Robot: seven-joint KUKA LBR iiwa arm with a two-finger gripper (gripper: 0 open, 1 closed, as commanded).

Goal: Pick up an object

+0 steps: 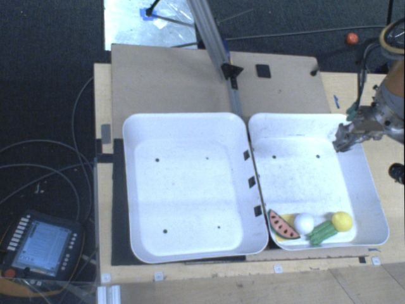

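We look down on two shallow white plastic bins side by side. At nine o'clock lies the left white bin point(190, 182). Beside it, the right white bin point(316, 170) keeps a row of toys along its near edge, around five o'clock: a red watermelon-slice toy point(283, 225), a small white ball point(304, 222) touching it, a green cylindrical toy point(323, 232), then a round yellow lemon-shaped toy point(342, 221). At three o'clock, the grey metal gripper point(345, 141) hangs over the right bin's far right rim, well apart from the toys. We cannot tell how it is set.
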